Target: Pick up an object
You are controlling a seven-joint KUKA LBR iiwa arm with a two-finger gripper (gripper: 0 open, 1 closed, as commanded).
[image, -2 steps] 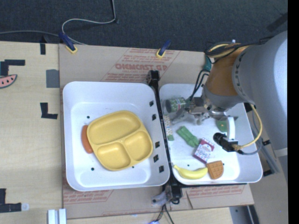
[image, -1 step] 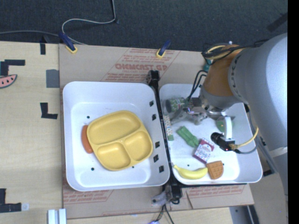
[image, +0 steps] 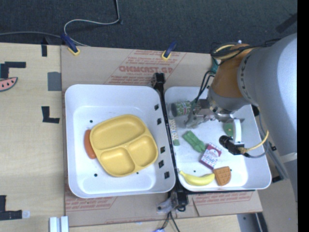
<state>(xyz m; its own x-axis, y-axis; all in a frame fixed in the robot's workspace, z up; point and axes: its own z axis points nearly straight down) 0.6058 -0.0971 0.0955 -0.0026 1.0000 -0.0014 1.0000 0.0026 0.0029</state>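
Observation:
My gripper (image: 195, 118) is low in the upper left part of the right bin (image: 251, 175), under the grey arm with its orange band (image: 227, 76). It sits just right of a small greenish can (image: 180, 108) lying by the bin's left wall, and just above a green oblong object (image: 193, 141). A maroon packet (image: 210, 156), a banana (image: 197, 179) and a brown cracker-like piece (image: 222, 175) lie nearer the front. A green and white item (image: 230, 128) lies under the wrist.
The left bin (image: 77, 178) holds a yellow divided plate (image: 123, 144) with an orange-red object (image: 89, 144) partly tucked under its left edge. A black divider (image: 163, 129) runs between the bins. Cables hang off the wrist on the right.

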